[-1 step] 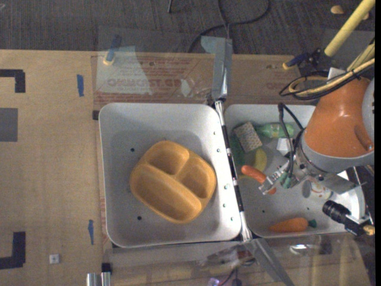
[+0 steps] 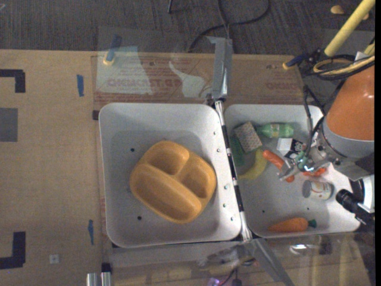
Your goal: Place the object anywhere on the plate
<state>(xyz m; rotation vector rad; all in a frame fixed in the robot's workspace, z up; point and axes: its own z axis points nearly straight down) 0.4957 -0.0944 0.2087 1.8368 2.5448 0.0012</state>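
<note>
Small orange-red toy piece (image 2: 273, 158) sits in right white bin (image 2: 333, 219) amid clutter, gripper (image 2: 296, 168) low beside it w/ nothing visibly held, far from yellow divided plastic plate (image 2: 173, 181) in left bin (image 2: 119, 136) — prob grabs a neighbour.

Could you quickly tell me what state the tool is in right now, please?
Tool: low in the right bin among the toys; open or closed cannot be told.

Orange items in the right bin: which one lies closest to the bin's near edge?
The carrot, orange with a green tip, lying alone near the right bin's bottom edge. The smaller orange piece sits higher up, beside the yellow banana.
</note>
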